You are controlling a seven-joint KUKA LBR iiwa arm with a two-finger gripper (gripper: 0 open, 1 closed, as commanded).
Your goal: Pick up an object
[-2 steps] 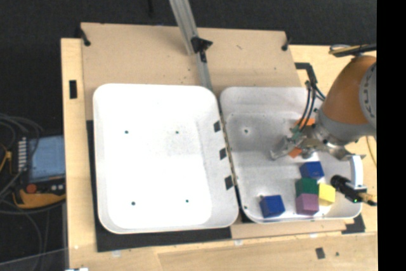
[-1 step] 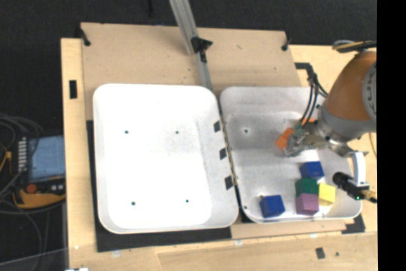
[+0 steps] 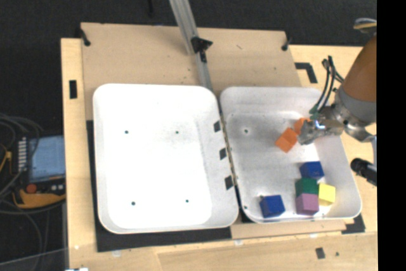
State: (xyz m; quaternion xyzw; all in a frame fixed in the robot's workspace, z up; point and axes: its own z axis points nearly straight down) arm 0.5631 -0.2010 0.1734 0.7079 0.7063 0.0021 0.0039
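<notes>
right bin [image 3: 254, 105]: white, under the gripper [image 3: 309, 131], bare floor stretching to the view's left of it.
left bin [image 3: 158, 155]: white, well to the view's left of the gripper, edge against the right bin.
clips [image 3: 223, 153]: black, along the seam between the bins, left of the gripper.
bench [image 3: 254, 47]: tan board under both bins.
pole [image 3: 181, 3]: grey metal, slanting, up and left of the gripper.
clamp [image 3: 201, 44]: black, on the pole's lower part.
corner mark [image 3: 306, 70]: black, on the bench just above the gripper.
box [image 3: 47, 157]: blue, far left, off the bench.
cables [image 3: 19, 200]: beside the box, far left.
</notes>
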